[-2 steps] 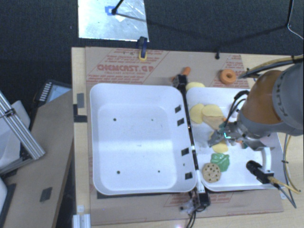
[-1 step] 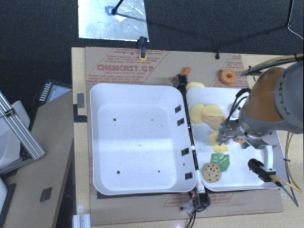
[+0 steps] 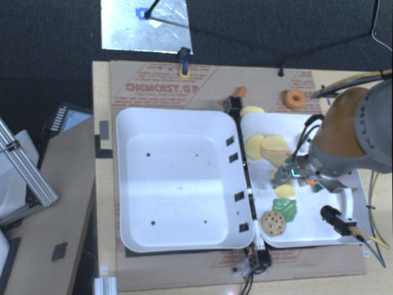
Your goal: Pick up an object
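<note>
End effector down among the food pieces in the right bin, no grasp confirmed.

From the overhead camera I see the end effector (image 3: 287,176) low inside the right bin (image 3: 307,235), which I'll use as my landmark. I cannot tell how its fingers stand. It sits just above a small yellow piece (image 3: 284,191) near the bin's middle, likely the target. Toward the bin's far side lie pale yellow slices (image 3: 265,145); toward its near edge, a green piece (image 3: 288,209) touches a cookie (image 3: 272,223). This clutter crowds any approach. A doughnut (image 3: 295,99) rests outside, on the worktop (image 3: 159,82) beyond the bin's far rim.
</note>
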`<state>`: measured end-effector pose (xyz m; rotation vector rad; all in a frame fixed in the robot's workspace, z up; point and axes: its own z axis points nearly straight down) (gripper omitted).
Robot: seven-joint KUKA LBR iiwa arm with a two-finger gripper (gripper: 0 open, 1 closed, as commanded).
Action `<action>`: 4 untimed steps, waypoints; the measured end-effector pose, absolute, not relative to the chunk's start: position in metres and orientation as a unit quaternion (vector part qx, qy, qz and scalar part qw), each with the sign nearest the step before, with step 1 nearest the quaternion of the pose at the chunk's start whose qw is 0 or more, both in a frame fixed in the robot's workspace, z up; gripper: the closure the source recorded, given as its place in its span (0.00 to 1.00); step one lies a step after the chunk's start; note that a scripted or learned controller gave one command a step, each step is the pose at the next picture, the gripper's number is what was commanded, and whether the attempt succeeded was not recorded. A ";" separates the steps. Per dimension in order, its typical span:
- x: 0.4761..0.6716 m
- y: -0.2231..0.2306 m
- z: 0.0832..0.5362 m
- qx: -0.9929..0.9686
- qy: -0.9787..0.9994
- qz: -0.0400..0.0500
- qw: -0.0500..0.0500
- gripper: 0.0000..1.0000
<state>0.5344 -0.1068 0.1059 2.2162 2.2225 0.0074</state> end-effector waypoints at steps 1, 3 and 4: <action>0.573 -0.092 0.084 0.705 0.709 0.001 0.001 0.00; 0.668 -0.084 0.085 0.705 0.709 -0.001 0.002 0.00; 0.668 -0.083 0.097 0.704 0.710 0.001 0.003 1.00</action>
